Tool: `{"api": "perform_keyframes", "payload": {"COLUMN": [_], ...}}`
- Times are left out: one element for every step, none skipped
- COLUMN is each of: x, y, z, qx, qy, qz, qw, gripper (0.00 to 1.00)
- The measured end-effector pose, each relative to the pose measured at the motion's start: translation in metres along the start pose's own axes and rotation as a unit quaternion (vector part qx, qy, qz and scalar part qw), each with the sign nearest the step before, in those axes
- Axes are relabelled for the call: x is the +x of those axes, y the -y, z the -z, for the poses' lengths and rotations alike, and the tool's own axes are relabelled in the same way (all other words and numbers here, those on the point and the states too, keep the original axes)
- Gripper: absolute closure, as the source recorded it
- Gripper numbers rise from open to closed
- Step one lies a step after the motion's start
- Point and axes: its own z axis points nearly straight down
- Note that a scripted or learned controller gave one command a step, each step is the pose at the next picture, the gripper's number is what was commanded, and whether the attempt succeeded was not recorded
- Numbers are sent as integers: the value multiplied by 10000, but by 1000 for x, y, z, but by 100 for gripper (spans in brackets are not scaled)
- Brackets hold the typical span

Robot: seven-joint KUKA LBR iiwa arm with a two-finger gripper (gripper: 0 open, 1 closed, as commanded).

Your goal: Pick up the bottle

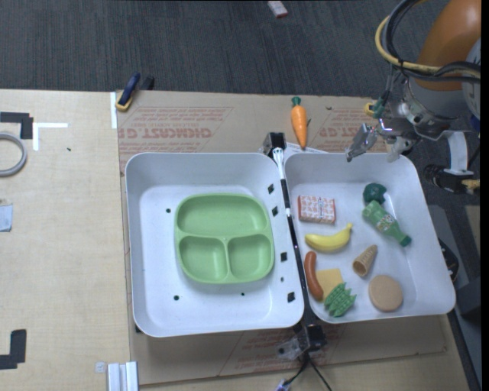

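Gripper [378, 143] hovers over right bin's [428, 229] far edge, fingers spread, nothing between them. Bottle [385, 223] lies in that bin, right side, near banana [329, 240] and cone [365, 260]. Green tray [225, 238] in left bin [145, 252].

You see the arm [451, 38] cut off by the top and right edges, so only its orange band and wrist show. You can't read whether the gripper [380, 145] has its tips apart, they're too small. The small object [276, 8] at the top edge is clipped and blurred. The grey ring [11, 155] runs off the left edge.
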Motion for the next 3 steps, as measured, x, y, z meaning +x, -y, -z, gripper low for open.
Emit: {"api": "perform_keyframes", "payload": {"x": [-35, -16, -17], "y": [-4, 41, 40], "z": [-146, -147, -137], "qx": [-10, -7, -21], "qy": [4, 1, 11], "qz": [2094, 1948, 1936], "qw": [9778, 9808, 9811], "gripper": [0, 0, 100]}}
